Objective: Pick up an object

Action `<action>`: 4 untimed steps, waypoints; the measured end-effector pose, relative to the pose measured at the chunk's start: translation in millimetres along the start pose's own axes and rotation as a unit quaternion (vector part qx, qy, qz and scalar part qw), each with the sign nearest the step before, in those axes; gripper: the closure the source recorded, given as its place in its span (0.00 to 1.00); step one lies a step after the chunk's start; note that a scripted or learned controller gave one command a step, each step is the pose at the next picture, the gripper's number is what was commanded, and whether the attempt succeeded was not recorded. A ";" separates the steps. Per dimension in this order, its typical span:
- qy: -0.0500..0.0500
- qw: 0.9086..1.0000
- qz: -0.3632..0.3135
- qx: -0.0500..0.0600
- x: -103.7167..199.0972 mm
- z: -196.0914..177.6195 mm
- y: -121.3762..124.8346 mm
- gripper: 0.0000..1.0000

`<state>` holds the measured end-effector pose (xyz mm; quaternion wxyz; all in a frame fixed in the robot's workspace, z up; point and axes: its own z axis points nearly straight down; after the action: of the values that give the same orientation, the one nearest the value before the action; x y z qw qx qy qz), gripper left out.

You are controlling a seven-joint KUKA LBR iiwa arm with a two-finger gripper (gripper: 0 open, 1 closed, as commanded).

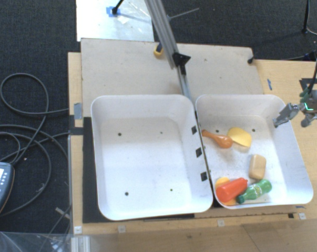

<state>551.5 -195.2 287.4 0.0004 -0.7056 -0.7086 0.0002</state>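
Note:
The right bin [284, 140] holds several small objects. An orange drumstick-shaped piece [218, 139] lies beside a yellow piece [241, 137] near the bin's middle. A tan block [257, 167] sits below them. A red-orange piece [232, 189] and a green bottle [254, 191] lie at the front edge. My gripper [291, 122] hangs over the bin's right rim at the view's right edge, open, with nothing between its fingers. It is well to the right of and behind all the objects.
The left bin [103, 156] stands next to the right one, with a divider edge between them. A grey pole [166, 30] slants across the board behind the bins. Cables and a pendant lie on the floor at left.

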 end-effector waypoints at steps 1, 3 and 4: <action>0.000 1.000 0.000 -0.002 0.1 -1.7 0.6 0.00; 0.000 1.000 0.002 0.001 1.2 81.6 3.1 0.00; 0.000 1.000 0.001 0.001 5.2 128.4 11.3 0.00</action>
<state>562.7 -189.9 159.0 0.0012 -0.7062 -0.7080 0.0004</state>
